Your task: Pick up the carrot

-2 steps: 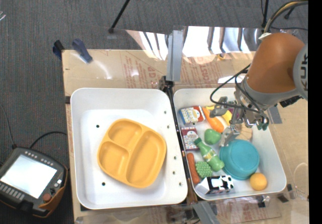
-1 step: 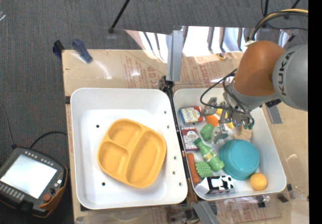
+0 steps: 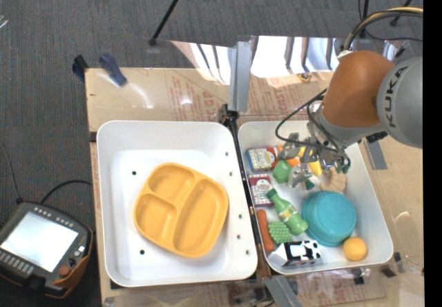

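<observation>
Arm (image 3: 376, 102): grey w/ big orange band, comes in from the right, over the top part of the right bin.
Gripper (image 3: 304, 164): low over the top-middle of the right bin, in a crowd of small toys. Fingers too mixed up w/ stuff to say if wide or closed. Can't tell if it holds anything.
Carrot (image 3: 262, 230): long orange-red stick, lies flat by the left wall of the right bin, near the bottom. Points up-down in the pic.
Carrot vs gripper: carrot is below and to the left of the gripper, well apart. Not touching.
Next to carrot: bumpy green toy (image 3: 279, 231) just beside it on the right; green bottle (image 3: 286, 209) above-right, tilted.
Right bin (image 3: 369, 188): also has teal bowl (image 3: 329, 217), orange ball (image 3: 355, 248) at bottom right, black-and-white cow toy (image 3: 302, 251) at bottom, 2 small food packs (image 3: 261, 159) near the top left, green round thing (image 3: 282, 171) right by the gripper.
Left bin (image 3: 114, 188): yellow tray (image 3: 181, 209) w/ 3 parts lies in the middle.
Floor, left: tablet-like controller (image 3: 41, 243) w/ a cable.
</observation>
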Controlling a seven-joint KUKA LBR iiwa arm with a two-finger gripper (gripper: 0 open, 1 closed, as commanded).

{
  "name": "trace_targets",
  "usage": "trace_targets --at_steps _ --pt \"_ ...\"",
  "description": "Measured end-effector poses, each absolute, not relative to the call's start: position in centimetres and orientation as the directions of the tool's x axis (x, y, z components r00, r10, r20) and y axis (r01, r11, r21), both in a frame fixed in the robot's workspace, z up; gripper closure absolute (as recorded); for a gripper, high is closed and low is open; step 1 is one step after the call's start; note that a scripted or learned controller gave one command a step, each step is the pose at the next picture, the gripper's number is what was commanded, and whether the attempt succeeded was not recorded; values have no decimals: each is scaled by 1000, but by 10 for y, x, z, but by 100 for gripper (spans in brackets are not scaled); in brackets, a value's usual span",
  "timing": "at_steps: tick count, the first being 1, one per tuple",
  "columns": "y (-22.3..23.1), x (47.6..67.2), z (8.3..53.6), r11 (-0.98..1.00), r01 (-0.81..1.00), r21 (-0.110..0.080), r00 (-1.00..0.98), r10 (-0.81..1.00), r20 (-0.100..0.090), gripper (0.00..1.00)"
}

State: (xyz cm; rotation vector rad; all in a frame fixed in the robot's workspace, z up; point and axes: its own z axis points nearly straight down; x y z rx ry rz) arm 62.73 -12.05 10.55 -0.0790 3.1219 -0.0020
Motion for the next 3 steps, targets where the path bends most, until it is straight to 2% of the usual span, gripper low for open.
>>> trace_targets --at_steps 1,2,3 --pt "-111 540 280 1000 16 -1 -1000 16 -14 100" --pt "-111 538 274 1000 16 1 -1000 16 -1 0" --pt "-127 570 144 1000 -10 5 -1000 -10 15 0"
